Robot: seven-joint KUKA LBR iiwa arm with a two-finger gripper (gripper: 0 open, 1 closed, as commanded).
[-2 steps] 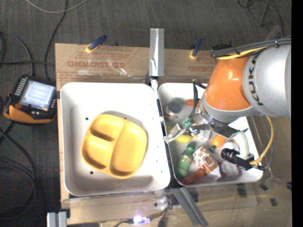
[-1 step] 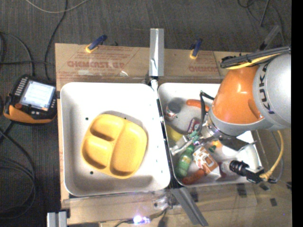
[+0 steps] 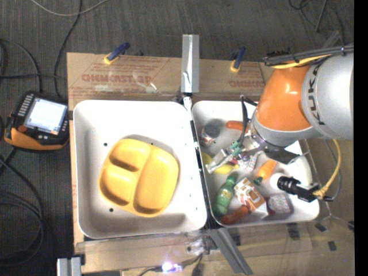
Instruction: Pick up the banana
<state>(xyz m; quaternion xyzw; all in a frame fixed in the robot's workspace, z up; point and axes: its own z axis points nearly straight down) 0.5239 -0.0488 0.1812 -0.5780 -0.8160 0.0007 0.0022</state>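
Banana [image 3: 226, 169] shows as a patch of yellow in the right bin [image 3: 311, 213], at the middle right of the frame. It lies close to that bin's left wall and is mostly covered by the tool [image 3: 229, 156]. The tool hangs low over it, at the end of the grey arm [image 3: 336, 96] with its orange band, which comes in from the right edge. Whether the tool is apart or together cannot be told from this slant, and I cannot tell whether it touches the banana.

Other things crowd the same bin:
- A green bottle [image 3: 225, 194] lies just below the banana, toward the lower edge of the frame.
- A small white and orange box [image 3: 249, 192] sits just right of the bottle.
- A reddish-orange piece [image 3: 235, 215] lies against the bin's lower wall.
- A grey lump [image 3: 279, 203] rests at the lower right.
- An orange bottle [image 3: 266, 168] lies right of the tool.
- A silver can [image 3: 210, 131] stands near the upper left corner, with an orange piece [image 3: 235, 125] beside it.

The left bin [image 3: 81, 154] holds a yellow divided plate [image 3: 140, 177], tilted a little, near its middle. Both bins rest on a brown cardboard sheet [image 3: 138, 76] on the table, held at the top by two clamps [image 3: 117, 52]. An upright metal bar [image 3: 190, 62] stands above the seam between the bins. A handheld screen unit [image 3: 37, 121] lies on the dark floor at the left edge.
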